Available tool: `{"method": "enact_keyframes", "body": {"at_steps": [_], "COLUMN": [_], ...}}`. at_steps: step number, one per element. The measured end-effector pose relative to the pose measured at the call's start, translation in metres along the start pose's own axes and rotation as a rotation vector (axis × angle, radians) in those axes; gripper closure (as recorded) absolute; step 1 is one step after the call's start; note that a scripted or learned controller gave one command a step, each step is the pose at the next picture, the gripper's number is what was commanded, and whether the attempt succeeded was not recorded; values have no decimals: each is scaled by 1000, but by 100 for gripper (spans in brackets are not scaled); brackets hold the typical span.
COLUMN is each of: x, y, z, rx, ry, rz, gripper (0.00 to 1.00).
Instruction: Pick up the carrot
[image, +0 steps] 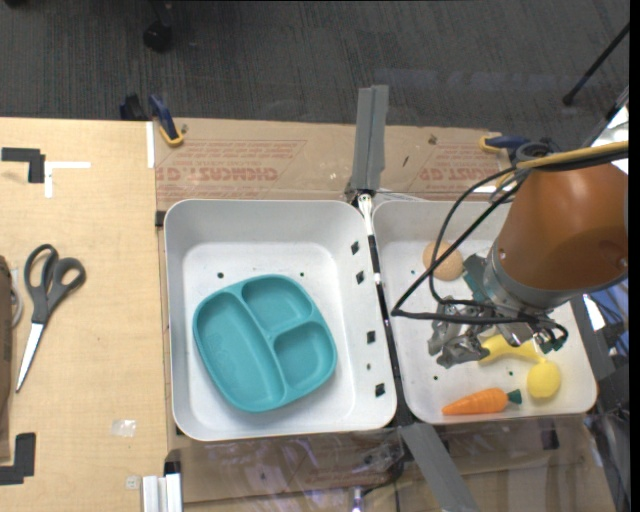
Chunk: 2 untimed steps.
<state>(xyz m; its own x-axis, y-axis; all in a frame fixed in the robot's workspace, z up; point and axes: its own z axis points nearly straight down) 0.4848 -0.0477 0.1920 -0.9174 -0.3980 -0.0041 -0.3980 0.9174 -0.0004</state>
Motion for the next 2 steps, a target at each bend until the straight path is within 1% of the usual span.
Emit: {"method": "enact_keyframes", "body": {"at_steps": [1, 2], "x": [-29, -50], "y": [29, 88], "z": [0, 0], "rx": [-2, -2], "ry": [1, 0], "rz": [-373, -707], "gripper": [100, 100]}}
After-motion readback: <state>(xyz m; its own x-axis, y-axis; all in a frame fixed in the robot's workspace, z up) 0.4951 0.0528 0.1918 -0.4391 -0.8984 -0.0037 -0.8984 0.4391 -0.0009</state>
